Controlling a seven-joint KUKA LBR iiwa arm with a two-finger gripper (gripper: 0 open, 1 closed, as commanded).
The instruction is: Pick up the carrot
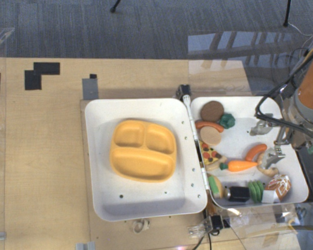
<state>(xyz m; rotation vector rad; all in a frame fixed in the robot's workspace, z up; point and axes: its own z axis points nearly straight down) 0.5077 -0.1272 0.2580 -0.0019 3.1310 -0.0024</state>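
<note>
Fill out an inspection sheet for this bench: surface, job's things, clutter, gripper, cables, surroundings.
Surface: wooden bench bearing a left bin and a right bin.
Job's things: carrot lying flat in the right bin, greens toward the left bin.
Clutter: yellow divided tray in the left bin; brown patty, pizza slice, sausage and other toy food around the carrot.
Gripper: gripper low in the right bin, just right of the carrot's tip; nothing seen held.
Cables: black cables by the arm; wires at the front edge.
Surroundings: grey carpet, stand legs.
</note>
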